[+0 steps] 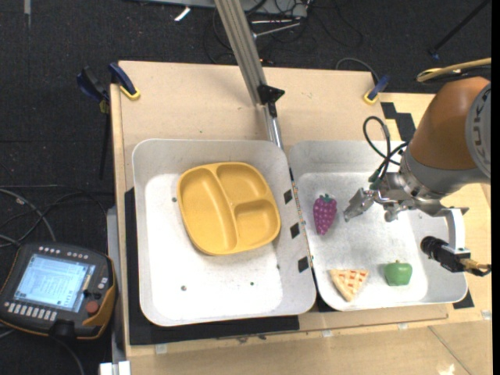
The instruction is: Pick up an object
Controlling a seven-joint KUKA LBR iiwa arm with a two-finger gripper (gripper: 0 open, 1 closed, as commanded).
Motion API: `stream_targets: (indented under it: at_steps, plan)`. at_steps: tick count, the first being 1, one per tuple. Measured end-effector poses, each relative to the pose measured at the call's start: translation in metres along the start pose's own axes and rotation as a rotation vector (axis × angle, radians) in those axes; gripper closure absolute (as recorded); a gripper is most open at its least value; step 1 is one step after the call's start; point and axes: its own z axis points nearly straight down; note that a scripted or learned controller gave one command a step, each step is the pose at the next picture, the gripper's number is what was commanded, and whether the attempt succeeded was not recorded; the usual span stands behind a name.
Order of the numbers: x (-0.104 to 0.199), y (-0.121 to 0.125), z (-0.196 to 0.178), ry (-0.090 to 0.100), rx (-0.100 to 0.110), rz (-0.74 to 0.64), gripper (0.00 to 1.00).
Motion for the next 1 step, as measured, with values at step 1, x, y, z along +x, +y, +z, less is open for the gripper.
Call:
stream_targets:
  at_steps: [1]
  plan:
    - [0.0007, 0.0015, 0.0638, 0.0, 0.002, 0.001, 0.0]
